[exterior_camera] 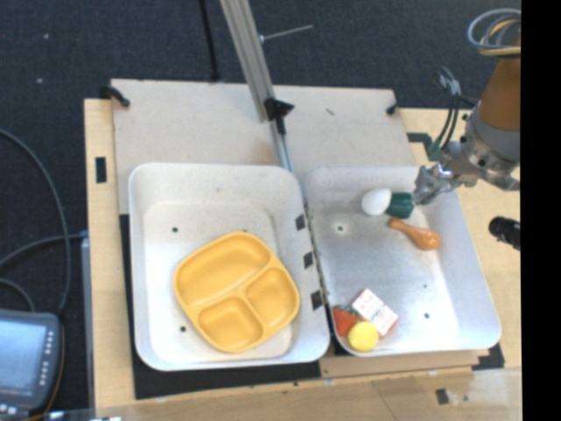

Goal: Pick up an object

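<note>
In the right bin (456, 279) lie a white egg-like ball (376, 202), a small dark green piece (401, 205) beside it, and an orange-brown drumstick-shaped toy (415, 233). Near the bin's front left corner sit a red-and-white box (374, 310), a yellow ball (364, 336) and a red-orange piece (343, 320). My gripper (429, 185) hangs at the bin's far right edge, just right of the green piece. Nothing shows between its fingers.
The left bin (158, 209) holds a yellow divided plate (235, 290). A metal pole (250, 46) rises behind the bins. A monitor corner (26, 358) shows at the lower left, and cables run over the dark floor.
</note>
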### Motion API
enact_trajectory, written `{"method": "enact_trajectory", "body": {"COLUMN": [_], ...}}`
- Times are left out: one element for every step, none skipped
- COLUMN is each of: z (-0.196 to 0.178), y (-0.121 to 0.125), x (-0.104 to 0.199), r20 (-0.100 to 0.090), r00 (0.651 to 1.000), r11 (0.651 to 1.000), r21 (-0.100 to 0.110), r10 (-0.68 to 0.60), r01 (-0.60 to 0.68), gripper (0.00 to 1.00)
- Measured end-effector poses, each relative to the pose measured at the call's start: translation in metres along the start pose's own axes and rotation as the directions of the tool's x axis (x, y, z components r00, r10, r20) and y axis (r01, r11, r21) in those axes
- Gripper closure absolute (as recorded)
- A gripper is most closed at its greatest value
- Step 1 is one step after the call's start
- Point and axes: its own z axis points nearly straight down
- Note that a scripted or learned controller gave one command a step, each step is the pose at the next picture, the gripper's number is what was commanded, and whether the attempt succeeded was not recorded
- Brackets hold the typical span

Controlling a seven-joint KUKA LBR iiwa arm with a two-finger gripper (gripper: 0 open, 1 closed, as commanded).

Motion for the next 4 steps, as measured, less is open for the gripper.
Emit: {"method": "enact_trajectory", "body": {"z": [-0.038,-0.019,-0.006,-0.001], "y": [0.001,0.020,0.045,0.058], "x": [-0.001,0.049,0.097,0.136], "r20": [0.000,-0.001,-0.001,-0.001], "r00": [1.000,1.000,1.000,1.000], "r11": [1.000,1.000,1.000,1.000], "r21": [0.001,0.008,0.006,0.005], "r10": [-0.001,-0.002,-0.003,-0.002], "r01": [0.001,0.002,0.003,0.002], "gripper": [1.00,1.00,1.00,1.00]}}
